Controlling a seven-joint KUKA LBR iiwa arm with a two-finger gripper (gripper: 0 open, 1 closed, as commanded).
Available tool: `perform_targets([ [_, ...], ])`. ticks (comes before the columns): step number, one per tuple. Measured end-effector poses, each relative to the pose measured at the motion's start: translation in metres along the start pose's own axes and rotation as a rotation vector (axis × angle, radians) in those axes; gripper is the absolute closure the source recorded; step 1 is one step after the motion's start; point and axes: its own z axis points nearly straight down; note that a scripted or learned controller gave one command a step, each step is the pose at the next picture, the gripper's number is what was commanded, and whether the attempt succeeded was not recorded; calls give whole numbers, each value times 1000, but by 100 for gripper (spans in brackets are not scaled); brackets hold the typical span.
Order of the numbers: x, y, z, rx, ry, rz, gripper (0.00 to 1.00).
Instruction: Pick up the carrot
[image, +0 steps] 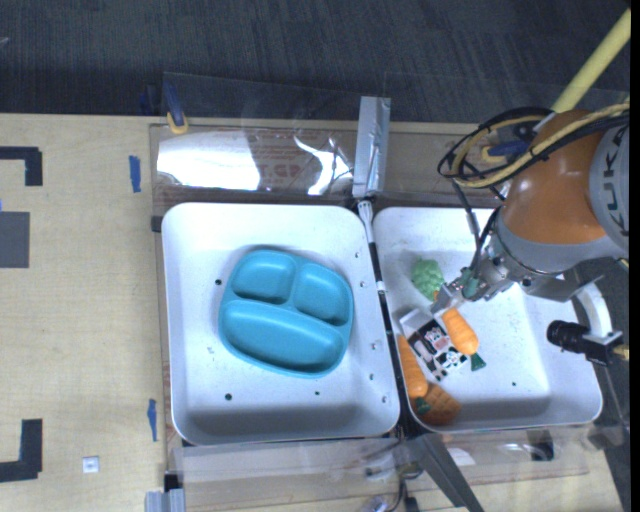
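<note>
Gripper (452, 296) low in right bin (530, 395), reaching from right; finger state cannot be told. Tip just above carrot (460, 331), near its upper end; contact unclear. Carrot lies mid-bin beside black-and-white card (434, 345). Second orange piece (414, 371) along bin's left wall. Green item (428, 274) up-left of tip. Blue tray (287, 310) in left bin (190, 300).

I see my robot arm (560, 190) as a big round shape. It has a wide orange band, and the part under the band is grey. Yellow, blue and black cables (490, 145) loop over its top. A black knob (572, 337) sticks out low on its side. Its small end effector (468, 288) is shiny grey metal.
</note>
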Motion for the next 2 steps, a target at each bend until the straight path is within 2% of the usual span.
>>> perform_targets([
  [1,26,-4,-74,-7,-5,-135,100],
  [2,32,-2,-41,0,0,-210,100],
])
